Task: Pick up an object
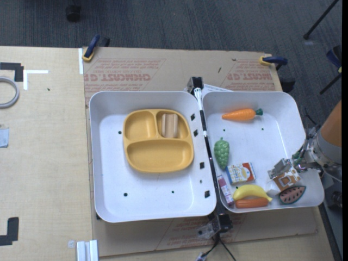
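Gripper (284, 170) hovers low at the right white bin (283, 105)'s right edge, above the brown-and-red toy watermelon slice (292, 194); its grip state I cannot tell. Slice looks light, rigid, slick plastic; pinch across its flat faces.

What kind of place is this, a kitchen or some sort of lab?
Most likely a robotics lab bench, not a kitchen: two shallow white bins sit on clamped brown cardboard, the food is plastic toys such as an orange carrot, and a grey robot gripper reaches in.
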### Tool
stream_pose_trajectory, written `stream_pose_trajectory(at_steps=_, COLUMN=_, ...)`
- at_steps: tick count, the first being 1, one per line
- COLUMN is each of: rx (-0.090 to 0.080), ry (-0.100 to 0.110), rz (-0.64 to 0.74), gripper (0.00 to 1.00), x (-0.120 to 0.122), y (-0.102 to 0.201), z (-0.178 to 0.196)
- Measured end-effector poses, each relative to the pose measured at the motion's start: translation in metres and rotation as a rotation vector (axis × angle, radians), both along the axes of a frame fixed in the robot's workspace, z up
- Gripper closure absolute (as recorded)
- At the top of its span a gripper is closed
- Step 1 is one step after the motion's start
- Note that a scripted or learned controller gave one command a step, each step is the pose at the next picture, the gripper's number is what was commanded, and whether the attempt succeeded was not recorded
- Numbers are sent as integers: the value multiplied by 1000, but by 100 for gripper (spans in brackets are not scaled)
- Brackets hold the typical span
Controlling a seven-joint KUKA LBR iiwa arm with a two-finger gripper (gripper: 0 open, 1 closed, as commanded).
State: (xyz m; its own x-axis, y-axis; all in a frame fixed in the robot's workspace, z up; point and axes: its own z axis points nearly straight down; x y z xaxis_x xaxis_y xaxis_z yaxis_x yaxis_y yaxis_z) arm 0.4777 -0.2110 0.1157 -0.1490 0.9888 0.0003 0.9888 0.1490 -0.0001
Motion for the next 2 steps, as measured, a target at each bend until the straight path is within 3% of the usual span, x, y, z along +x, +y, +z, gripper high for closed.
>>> stream_pose_trajectory(at_steps=1, rx=-2, ry=-4, rz=-2, gripper=100, x=2, y=-1, z=10)
stream_pose_trajectory(at_steps=2, rx=-2, ry=-3, rz=82, gripper=100, x=1, y=41, z=181)
